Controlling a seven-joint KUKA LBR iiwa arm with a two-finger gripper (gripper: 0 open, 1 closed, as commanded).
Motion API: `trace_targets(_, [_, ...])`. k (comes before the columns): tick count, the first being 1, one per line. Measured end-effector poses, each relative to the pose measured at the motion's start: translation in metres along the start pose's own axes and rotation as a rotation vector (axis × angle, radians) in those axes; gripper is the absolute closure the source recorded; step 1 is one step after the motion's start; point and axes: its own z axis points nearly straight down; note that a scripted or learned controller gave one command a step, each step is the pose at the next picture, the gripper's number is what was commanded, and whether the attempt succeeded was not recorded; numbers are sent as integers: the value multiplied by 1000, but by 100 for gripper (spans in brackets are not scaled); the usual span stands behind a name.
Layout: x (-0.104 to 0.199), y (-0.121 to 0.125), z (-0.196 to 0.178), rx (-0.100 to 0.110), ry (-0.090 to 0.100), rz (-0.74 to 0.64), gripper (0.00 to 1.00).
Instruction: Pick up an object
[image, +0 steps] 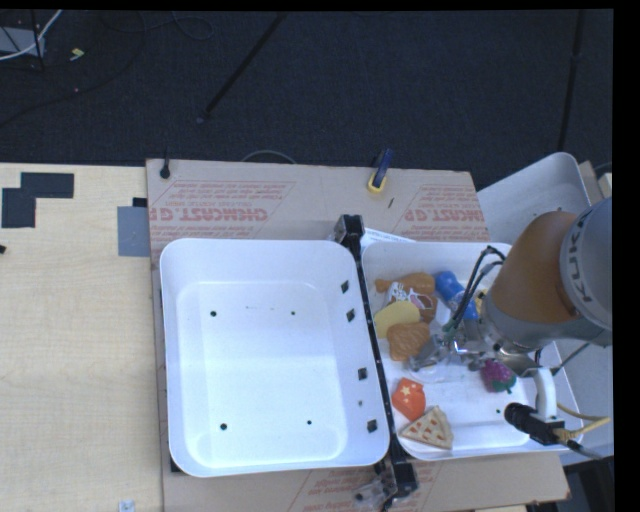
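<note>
Camera view shows the tool (443, 352) low in the right bin (470, 432) beside the brown toy (408, 341); nothing visibly lifted, the pick remains undone

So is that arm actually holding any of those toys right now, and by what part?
It cannot be told. The gripper is down in the right bin, against the brown toy, but the view is too small and blurred to show anything between its fingers.

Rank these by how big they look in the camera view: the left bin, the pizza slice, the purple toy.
1. left bin
2. pizza slice
3. purple toy, partly hidden by the arm, so its full size is uncertain.
</note>
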Motion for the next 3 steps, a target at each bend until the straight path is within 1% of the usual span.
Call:
trace_targets(1, [41,66,-1,3,2,-3,0])
trace_targets(2, [44,110,1,18,-1,-1,0])
trace_targets(3, [-46,47,-37,1,-4,8,0])
